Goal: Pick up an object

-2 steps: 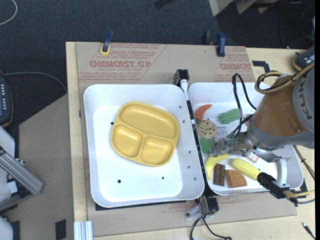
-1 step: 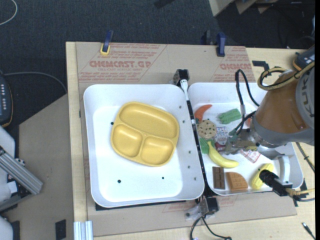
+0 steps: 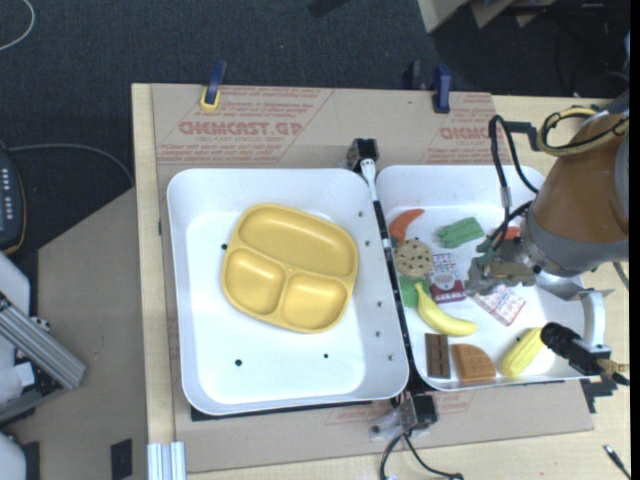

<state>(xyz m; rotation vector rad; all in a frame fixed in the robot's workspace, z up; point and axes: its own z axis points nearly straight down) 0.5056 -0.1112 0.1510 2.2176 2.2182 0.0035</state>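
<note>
The right bin (image 3: 440,180) holds several small food items: an orange carrot (image 3: 404,222), a green piece (image 3: 459,232), a round cookie (image 3: 412,258), a banana (image 3: 441,315), a brown chocolate bar (image 3: 437,354), a slice of toast (image 3: 473,363), a corn cob (image 3: 520,353) and a red-and-white packet (image 3: 500,304). My gripper (image 3: 493,271) reaches in from the right and sits low over the middle of this bin, just above the packet and right of a small red-labelled packet (image 3: 446,275). I see nothing clearly held between its fingers.
The left bin (image 3: 200,298) bears a yellow three-compartment plate (image 3: 290,266). A black divider rail (image 3: 383,248) runs between the bins. The arm's orange band (image 3: 590,193) and cables hang over the right bin's far right side. Clamps stand at the bench's back edge.
</note>
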